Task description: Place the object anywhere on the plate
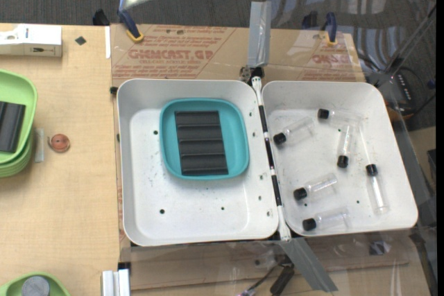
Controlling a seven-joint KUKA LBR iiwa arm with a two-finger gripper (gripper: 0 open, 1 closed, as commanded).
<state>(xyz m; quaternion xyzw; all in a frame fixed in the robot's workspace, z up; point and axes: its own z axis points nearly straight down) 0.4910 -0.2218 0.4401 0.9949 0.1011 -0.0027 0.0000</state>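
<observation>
Capped clear vials (326, 221) in right bin (388, 218), teal plate (238, 142) left, cardboard (208, 52) lettering blurred

the arm's pose and the pincer's state cannot be told from this view.

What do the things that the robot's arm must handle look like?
The plate is teal, a rounded square, with a dark ribbed block on it, in the left white bin. The tubes are clear with black caps, in the right white bin.
</observation>
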